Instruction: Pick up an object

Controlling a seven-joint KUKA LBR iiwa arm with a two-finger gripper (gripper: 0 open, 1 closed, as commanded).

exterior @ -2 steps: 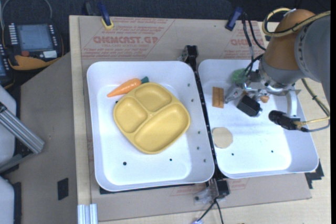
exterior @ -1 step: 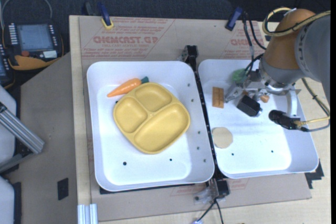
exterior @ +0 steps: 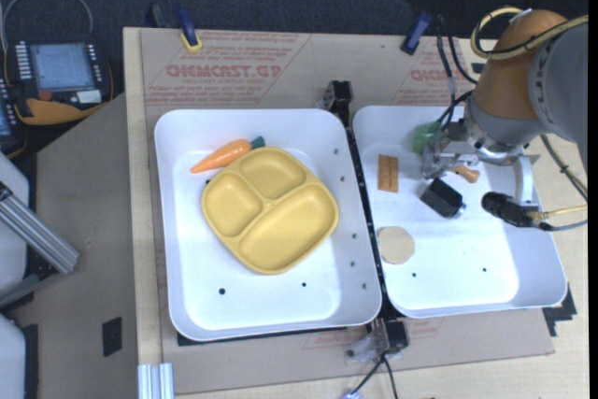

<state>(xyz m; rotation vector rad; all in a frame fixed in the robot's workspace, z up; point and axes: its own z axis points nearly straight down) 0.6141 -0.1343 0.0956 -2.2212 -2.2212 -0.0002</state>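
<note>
Black block (exterior: pixel 441 198) is parked centre-right in the right bin (exterior: pixel 467 290), directly under the gripper (exterior: pixel 447 165), positioned for descent. Finger state cannot be told; nothing seen gripped.

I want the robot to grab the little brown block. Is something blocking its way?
Nothing visible does. The brown block lies alone on the right bin floor, with bare white floor between it and the gripper. The tan disc lies below, off to one side.
</note>
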